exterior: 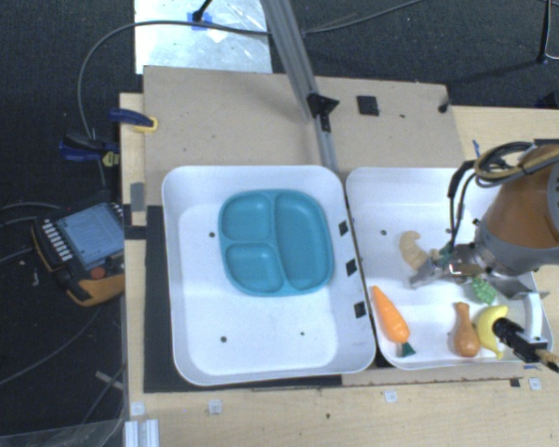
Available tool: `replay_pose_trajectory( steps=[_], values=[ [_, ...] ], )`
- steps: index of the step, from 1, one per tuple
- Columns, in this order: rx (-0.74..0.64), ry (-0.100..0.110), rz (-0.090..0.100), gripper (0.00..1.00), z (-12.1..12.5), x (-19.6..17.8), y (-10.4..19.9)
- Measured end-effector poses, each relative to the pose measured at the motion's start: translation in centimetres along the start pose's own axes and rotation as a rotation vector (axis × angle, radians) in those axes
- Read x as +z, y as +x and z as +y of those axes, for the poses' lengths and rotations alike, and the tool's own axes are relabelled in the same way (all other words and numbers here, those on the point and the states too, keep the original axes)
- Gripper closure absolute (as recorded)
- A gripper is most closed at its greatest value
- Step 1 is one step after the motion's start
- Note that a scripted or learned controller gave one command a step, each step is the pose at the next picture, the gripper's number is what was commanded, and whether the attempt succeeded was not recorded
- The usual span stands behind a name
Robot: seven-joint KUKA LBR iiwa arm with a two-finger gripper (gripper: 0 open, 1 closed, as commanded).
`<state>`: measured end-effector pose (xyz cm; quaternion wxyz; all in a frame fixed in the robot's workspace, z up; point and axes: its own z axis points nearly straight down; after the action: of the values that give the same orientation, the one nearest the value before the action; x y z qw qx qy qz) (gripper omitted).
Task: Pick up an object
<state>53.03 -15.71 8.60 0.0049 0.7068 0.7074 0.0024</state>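
The right bin (391,189) holds several toy foods. An orange carrot (390,316) lies near its front left. A tan piece (411,245) sits mid-bin. A brown pear-like piece (463,331), a yellow banana (490,327) and a green item (484,291) are at the front right. My gripper (432,266) reaches in from the right, low over the bin floor just below and right of the tan piece. Nothing shows between its fingers.
The left bin (191,250) holds a blue divided plate (275,240). A grey pole (293,45) slants across the back of the bench. Cables and a blue-faced device (82,240) lie on the floor at left.
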Motion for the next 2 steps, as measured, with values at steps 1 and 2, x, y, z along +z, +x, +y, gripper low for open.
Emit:
replay_pose_trajectory(
  steps=[1,2],
  values=[
    [0.001,-0.005,0.0,1.0,0.2,-1.4,0.0],
    [-0.001,0.004,0.002,1.0,-0.4,-7.3,-0.5]
  ],
)
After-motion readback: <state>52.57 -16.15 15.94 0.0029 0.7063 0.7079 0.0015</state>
